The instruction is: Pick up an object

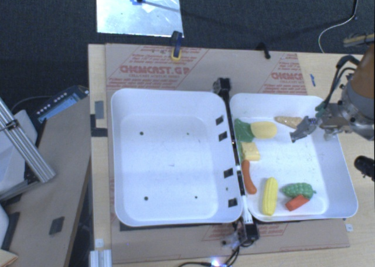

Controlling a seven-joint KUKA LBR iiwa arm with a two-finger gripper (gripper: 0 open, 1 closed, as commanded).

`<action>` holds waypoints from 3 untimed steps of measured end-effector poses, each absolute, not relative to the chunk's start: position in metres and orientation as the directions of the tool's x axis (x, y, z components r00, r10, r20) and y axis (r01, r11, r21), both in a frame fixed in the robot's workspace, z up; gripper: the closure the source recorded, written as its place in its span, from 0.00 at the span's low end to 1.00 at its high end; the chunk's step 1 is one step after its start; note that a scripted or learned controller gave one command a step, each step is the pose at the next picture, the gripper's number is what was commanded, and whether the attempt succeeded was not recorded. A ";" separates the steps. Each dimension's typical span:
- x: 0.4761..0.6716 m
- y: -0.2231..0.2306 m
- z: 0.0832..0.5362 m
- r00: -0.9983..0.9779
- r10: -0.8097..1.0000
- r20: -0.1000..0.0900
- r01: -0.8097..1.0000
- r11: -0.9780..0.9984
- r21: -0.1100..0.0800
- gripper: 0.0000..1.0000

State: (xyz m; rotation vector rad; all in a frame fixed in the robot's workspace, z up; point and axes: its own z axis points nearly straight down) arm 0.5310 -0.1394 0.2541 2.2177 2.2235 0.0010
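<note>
- The gripper [306, 126] hangs over the upper right part of the right bin [337, 169], reaching in from the right edge of the view; its fingers [300, 130] point left and look spread, with nothing between them.
- A tan wedge [288, 121] lies just left of the fingertips, near the bin's back wall; whether the two touch cannot be told.
- Open white floor lies below the gripper, between the wedge and the pieces at the front of the bin.
- A yellow lemon [264, 129] rests against a green leaf [243, 130] near the bin's left wall.
- A pale yellow block [251, 151] sits just below the leaf, and an orange carrot [248, 178] runs along the left wall below it.
- A corn cob [269, 195] lies upright in the view near the front wall, well apart from the gripper.
- A green broccoli piece [298, 189] touches a red-orange piece [297, 202] at the front, close to the front wall.
- The left bin [170, 154] shows bare white floor with small dark dots.
- Black clips [225, 137] join the two bins along their shared edge.
</note>
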 end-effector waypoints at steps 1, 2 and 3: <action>0.562 -0.086 0.123 -0.009 1.000 0.003 1.000 0.009 -0.004 0.00; 0.620 -0.129 0.083 -0.003 1.000 -0.002 1.000 0.003 0.004 0.00; 0.669 -0.080 0.086 -0.009 1.000 0.000 1.000 0.009 0.008 0.00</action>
